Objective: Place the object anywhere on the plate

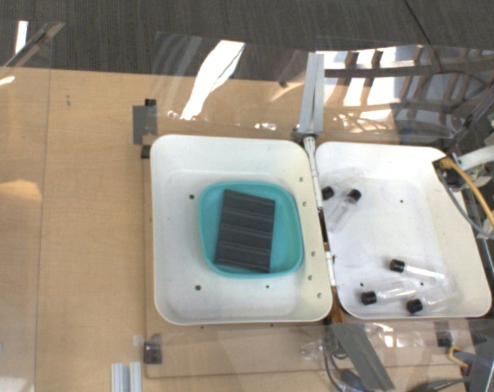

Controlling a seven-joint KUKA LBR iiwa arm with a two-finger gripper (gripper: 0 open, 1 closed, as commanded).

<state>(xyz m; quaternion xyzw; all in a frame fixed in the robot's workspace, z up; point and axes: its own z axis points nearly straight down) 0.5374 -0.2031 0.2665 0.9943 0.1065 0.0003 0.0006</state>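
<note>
— What is the claw doing: spread, pressed together, pinching something?

— I cannot tell its state from this frame. At the right edge of the frame there is a tangle of cables (pixel 473 188), one of them yellow, hanging over the rim of the right bin (pixel 393 219).

— What lies in that bin?

— Small clear tubes with black caps. Two caps (pixel 354 194) sit close together in its upper left part, near the wall shared with the other bin. Three more are in its lower half, one tube (pixel 414 272) lying slantwise above the other two.

— And the task's thing?

— The dark grey ribbed block (pixel 245 231) lies flat on the teal plate (pixel 289 227), in the middle of the left bin (pixel 230 147). It lies wholly inside the plate's rim, its long side running top to bottom of the frame with a slight tilt. Teal shows on all sides of it.

— Anything touching it?

— Only the plate beneath it.

— Beyond the bins?

— A grey metal post (pixel 313 88) rises from the seam between them at the top. A black bracket (pixel 145 121) sits by the left bin's upper left corner. The wooden desk (pixel 67 219) spreads out to the left, with bright glare on a clear sheet across the top of the frame.
</note>
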